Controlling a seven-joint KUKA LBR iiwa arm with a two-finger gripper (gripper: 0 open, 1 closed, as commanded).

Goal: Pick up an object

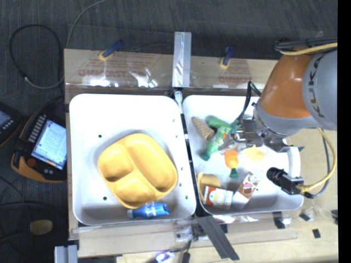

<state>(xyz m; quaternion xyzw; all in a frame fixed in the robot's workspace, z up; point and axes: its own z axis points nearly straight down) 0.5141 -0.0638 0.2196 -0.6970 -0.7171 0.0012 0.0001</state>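
The right bin (pixel 277 199) holds several small items. A green bottle (pixel 213 138) lies slanted at its upper left beside a tan ice-cream cone (pixel 202 127). Below them sits a small orange bottle with a green cap (pixel 232 161), and a pale yellow piece (pixel 254 154) lies to its right. A red and yellow carton (pixel 218 195) and a small red-white carton (pixel 248 186) rest near the front wall. My gripper (pixel 239 133) hangs low over the bin's middle, just right of the green bottle's top end and above the orange bottle. The grey-orange wrist (pixel 288 97) covers the bin's upper right.
The left bin (pixel 88 114) contains a large yellow divided dish (pixel 137 169) and a blue wrapped item (pixel 149 210) at its front wall. A black cable fitting (pixel 282 179) sticks out over the right bin's right edge. A handheld pendant (pixel 44 144) lies left of the bench.
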